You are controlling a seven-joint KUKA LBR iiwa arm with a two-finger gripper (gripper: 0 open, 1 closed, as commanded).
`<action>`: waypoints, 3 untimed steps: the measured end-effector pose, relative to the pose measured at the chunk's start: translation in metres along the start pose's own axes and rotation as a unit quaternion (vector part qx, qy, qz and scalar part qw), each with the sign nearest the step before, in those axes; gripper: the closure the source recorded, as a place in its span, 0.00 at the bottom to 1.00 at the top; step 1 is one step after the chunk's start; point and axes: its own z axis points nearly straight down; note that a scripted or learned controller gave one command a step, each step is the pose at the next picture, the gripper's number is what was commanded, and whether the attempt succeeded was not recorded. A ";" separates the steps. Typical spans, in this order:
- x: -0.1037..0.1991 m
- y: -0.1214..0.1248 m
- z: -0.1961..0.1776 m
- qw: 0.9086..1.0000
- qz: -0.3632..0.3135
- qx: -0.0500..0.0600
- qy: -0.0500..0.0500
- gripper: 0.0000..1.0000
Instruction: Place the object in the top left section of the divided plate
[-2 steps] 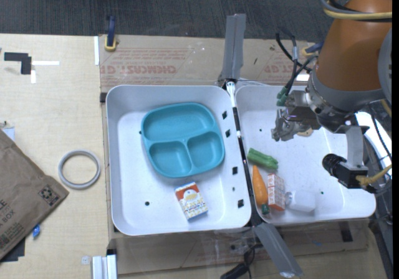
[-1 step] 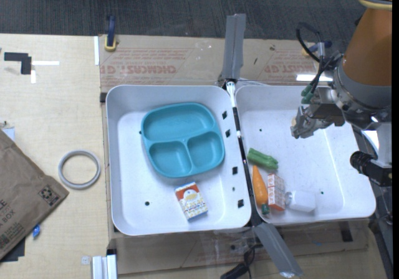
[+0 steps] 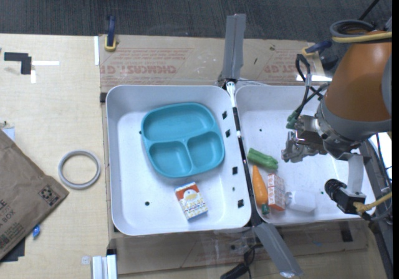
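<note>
Step in hand, as I judge it: the approach to a pick. Nothing lies in the plate yet.

The gripper (image 3: pixel 293 152) hangs over the right bin (image 3: pixel 274 104), roughly at its middle, under the grey and orange arm (image 3: pixel 365 88) that comes in from the right. Whether it is open or closed I cannot tell; the tip is small and dark against the bin floor. I see no item in it.

The task does not say which object. Candidates in the right bin, all at its near left corner: a green piece (image 3: pixel 262 159), a carrot (image 3: pixel 259 185), a small packet (image 3: pixel 275 192) and a white piece (image 3: pixel 302 203). The green piece lies just left of the gripper and slightly nearer; the carrot and packet lie nearer still, side by side and touching or almost so. A small carton (image 3: pixel 191 201) lies in the left bin (image 3: pixel 124 165), near of the plate, well apart from the gripper.

The blue divided plate (image 3: pixel 182 139) sits in the left bin, tilted. Its large section is on the far side, two smaller ones on the near side.

Next move calls for: a short shift left and down onto one item, most likely the green piece. Then a carry over the wall between the bins to the plate's far left part.

Risk: the crowded corner may spoil a clean pick.
</note>
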 end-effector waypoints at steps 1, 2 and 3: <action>0.029 -0.006 0.037 1.000 -0.023 0.000 0.000 1.00; -0.012 0.002 0.023 0.999 0.038 -0.001 0.000 1.00; 0.015 -0.002 0.022 1.000 0.002 -0.001 0.000 1.00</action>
